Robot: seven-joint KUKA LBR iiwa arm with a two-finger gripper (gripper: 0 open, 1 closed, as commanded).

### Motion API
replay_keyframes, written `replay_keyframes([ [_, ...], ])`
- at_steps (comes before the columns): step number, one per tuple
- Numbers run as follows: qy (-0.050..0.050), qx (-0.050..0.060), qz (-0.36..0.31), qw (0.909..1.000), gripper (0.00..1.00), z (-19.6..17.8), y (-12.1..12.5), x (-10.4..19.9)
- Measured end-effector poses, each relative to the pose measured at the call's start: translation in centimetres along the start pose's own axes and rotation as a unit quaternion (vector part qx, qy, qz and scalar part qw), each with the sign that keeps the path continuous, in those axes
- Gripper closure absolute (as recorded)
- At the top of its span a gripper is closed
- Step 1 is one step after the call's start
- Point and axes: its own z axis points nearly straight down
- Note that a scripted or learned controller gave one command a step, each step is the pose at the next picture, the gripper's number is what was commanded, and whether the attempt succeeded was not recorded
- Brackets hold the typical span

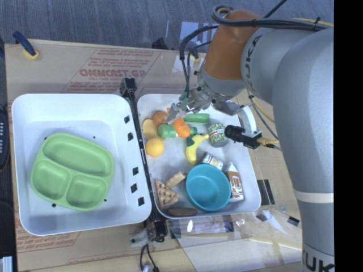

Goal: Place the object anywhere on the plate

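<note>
Tool (184, 102) sits low at the far end of the right bin (252, 174), over the pile of toy food; you can't tell from here how far it is open or whether it has anything. Likely target is the carrot (181, 127) or the orange piece (160, 118) just beneath it, touching the green piece (167, 131). Plate (71, 170), green, three compartments, lies in the left bin (22, 152), well apart from the pile.

For this step, you want one item only: come straight down, close on the carrot's narrow width, and lift clear of the lemon (154, 147), banana (193, 146) and blue bowl (208, 186) before crossing the divider. Any compartment will do.

Writing: "KUKA" on the arm (295, 84); red "CHEMCAST" on the bench (108, 69) sheet, smaller lines unreadable.
</note>
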Motion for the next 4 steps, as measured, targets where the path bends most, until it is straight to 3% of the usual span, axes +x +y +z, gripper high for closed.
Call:
replay_keyframes([
  [1, 0.002, 0.001, 0.025, 0.9997, 1.00, 0.1, 1.1, 8.1],
  [2, 0.002, 0.002, -0.102, 0.9948, 1.00, 0.1, -2.5, 15.9],
  [3, 0.000, 0.002, -0.100, 0.9950, 0.00, 0.1, -2.5, 15.7],
  [4, 0.001, 0.005, -0.104, 0.9946, 1.00, -0.9, -2.5, 15.7],
])
